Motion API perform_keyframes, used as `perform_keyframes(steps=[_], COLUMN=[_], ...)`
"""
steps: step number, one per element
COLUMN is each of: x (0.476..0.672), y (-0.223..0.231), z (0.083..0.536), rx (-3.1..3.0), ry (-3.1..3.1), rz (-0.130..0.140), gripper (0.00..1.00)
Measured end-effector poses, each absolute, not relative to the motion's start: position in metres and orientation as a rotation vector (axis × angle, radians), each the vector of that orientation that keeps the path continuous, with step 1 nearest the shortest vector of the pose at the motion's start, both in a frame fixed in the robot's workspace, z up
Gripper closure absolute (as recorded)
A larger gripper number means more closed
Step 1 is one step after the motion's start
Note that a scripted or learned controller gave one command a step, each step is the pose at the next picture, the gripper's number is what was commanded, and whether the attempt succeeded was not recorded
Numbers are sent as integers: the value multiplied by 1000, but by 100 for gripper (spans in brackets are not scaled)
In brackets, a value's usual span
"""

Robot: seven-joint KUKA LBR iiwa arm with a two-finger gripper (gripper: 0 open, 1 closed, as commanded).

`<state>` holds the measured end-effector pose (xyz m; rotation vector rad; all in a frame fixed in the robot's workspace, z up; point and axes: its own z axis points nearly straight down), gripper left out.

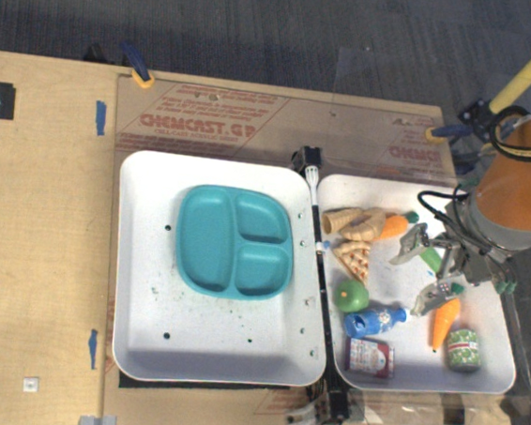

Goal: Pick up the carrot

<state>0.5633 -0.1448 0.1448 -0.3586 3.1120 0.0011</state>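
Observation:
An orange carrot [443,322], tapering towards its lower end, lies in the right part of the right bin [503,373]. A second, stubbier orange piece with a green tip [393,227] lies near the bin's back, beside the waffle cones. My gripper [423,271] hangs over the middle of the right bin, open, with bare bin floor between its fingers. One fingertip [434,296] is just up and left of the long carrot's top end; the other [411,246] points towards the stubby orange piece. A green shape by the fingers is partly hidden.
The right bin also holds waffle cones [352,240], a green round fruit [353,295], a blue bottle [374,321], a red can [370,357] and a green-and-white ball [463,349]. A teal divided plate [236,241] sits in the left bin [132,315].

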Motion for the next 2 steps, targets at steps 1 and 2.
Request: perform_keyframes(steps=[1, 2], x=[548, 518], y=[-189, -210], z=[94, 90], rx=[-456, -147], ry=[3099, 3125], rz=[0, -1], gripper=[0, 0])
